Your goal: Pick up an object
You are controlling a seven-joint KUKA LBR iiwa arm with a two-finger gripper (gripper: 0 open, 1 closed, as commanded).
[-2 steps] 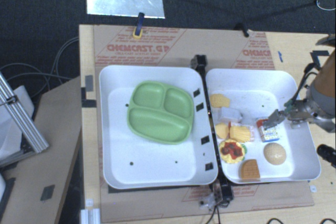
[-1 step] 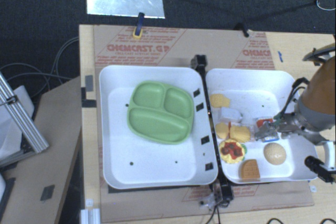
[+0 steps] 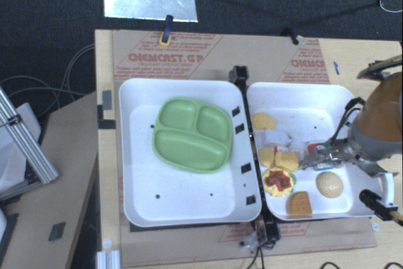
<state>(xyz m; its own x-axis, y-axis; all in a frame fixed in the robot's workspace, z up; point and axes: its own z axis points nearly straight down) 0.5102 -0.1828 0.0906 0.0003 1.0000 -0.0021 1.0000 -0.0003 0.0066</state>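
Right shallow white bin [image 3: 296, 92]: six crowded food pieces [image 3: 279, 181], far half open. Gripper [image 3: 310, 160] low among them; grip state cannot be told.

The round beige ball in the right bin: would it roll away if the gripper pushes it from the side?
Probably yes. The round beige ball looks smooth and domed, so a side push may roll it. The right bin wall is near and would likely stop it. The gripper is beside it.

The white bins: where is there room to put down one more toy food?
Left bin: bare floor in front of the green plate. Right bin: bare at the back, past the yellow piece. Crowded at its front, where the pincer, pizza, toast and bun sit.
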